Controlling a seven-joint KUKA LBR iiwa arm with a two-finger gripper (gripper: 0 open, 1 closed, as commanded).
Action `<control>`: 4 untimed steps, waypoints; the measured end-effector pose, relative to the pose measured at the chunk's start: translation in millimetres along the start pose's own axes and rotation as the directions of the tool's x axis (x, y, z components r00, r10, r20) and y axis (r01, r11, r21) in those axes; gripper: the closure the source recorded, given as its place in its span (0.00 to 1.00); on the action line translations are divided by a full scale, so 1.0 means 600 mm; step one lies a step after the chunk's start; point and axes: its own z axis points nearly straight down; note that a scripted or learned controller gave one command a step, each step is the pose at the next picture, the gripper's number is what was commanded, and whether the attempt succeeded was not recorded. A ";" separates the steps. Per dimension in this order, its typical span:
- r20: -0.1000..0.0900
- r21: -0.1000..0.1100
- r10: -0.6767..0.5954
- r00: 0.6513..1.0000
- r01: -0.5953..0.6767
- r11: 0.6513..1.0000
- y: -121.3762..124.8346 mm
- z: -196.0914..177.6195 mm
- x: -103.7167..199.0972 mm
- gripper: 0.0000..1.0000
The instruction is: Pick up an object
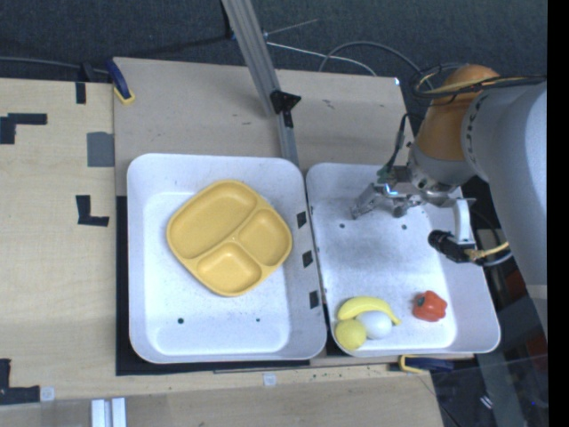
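Camera view: the gripper (373, 199) hangs over the right bin's (391, 265) far end, jaw state indeterminable. The banana (366, 308), lemon (350, 334), egg (380, 326) and pepper (429, 306) lie near. Target the isolated pepper; descend centred.

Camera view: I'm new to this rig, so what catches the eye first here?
The yellow tray, split into compartments, sits in the middle of the left bin. In the right bin, a banana, a lemon, a white ball and a red pepper lie near its front edge. The tool hangs over that bin's far end.
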 end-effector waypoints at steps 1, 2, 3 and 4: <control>0.000 -0.001 -0.001 1.000 0.001 1.000 0.001 -0.018 0.001 1.00; -0.001 -0.009 0.000 1.000 0.000 1.000 0.004 -0.124 0.006 1.00; -0.001 -0.007 0.001 1.000 -0.001 1.000 0.003 -0.196 0.010 1.00; -0.001 -0.005 0.001 1.000 -0.001 1.000 0.004 -0.230 0.011 1.00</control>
